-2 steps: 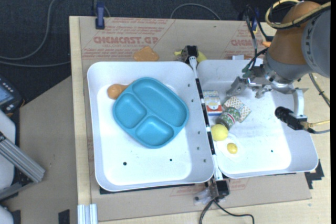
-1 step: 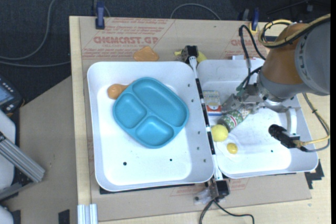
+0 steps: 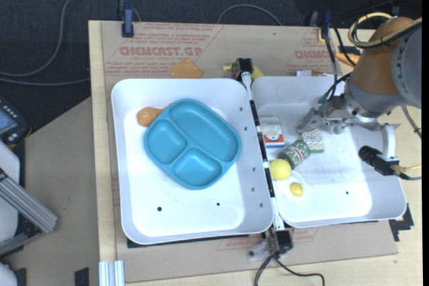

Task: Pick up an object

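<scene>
We couldn't tell if the claw (image 3: 320, 118) was open or closed. It hung at the checkered packet's (image 3: 312, 143) twelve o'clock, so we figured it might skid off something that flat.

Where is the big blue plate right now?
The blue plate lies in the left bin of the camera view, near its middle, tilted at an angle. An orange thing peeks out at its upper-left edge.

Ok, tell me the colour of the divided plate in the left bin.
Light blue; the divided plate shows plainly in the camera view.
</scene>
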Tool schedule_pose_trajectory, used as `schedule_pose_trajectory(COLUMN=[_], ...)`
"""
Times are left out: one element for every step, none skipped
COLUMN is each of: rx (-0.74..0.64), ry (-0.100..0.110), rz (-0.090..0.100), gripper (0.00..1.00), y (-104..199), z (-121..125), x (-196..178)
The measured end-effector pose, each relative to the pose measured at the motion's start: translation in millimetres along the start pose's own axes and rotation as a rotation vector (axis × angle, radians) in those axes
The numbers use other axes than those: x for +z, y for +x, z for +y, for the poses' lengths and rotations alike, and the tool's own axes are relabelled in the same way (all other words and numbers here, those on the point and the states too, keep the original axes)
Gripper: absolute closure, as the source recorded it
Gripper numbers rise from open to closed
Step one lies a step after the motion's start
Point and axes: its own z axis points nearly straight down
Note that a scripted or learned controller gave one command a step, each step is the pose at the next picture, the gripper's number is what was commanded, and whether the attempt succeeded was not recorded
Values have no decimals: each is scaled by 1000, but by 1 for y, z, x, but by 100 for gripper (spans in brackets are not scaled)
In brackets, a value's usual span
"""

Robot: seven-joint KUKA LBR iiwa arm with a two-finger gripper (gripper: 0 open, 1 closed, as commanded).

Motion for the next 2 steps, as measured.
schedule_pose_trajectory(rx=[-3, -3], ry=[-3, 7], rz=[-1, 3], gripper=[0, 0], y=[-29, 26], z=[62, 24], x=[5, 2])
